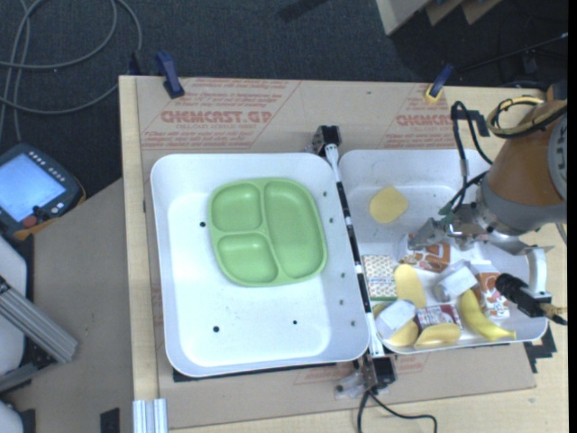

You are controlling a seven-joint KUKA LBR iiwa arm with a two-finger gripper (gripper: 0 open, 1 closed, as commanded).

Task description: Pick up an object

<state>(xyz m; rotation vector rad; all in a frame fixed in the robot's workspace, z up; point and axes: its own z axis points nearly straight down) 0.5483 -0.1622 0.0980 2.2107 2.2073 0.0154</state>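
The right bin [424, 171] holds a pile of small toy foods along its near side. A pale yellow rounded piece [389, 205] lies alone toward the bin's far left. In the pile I make out an orange and white packet [434, 257], a yellow wedge [409, 285], a white block [456, 280], a banana [481, 319] and a red-labelled packet [439, 315]. My gripper [433, 236] reaches in from the right and hangs low, just above the orange and white packet. Its tips are hidden against the clutter.
The left bin [180, 269] carries a green divided plate [268, 231]. A ridge with clips [347, 233] separates the two bins. The arm's orange band [525, 168] and a black cable [462, 142] hang over the right bin's far right side. A printed card [380, 276] lies by the ridge.
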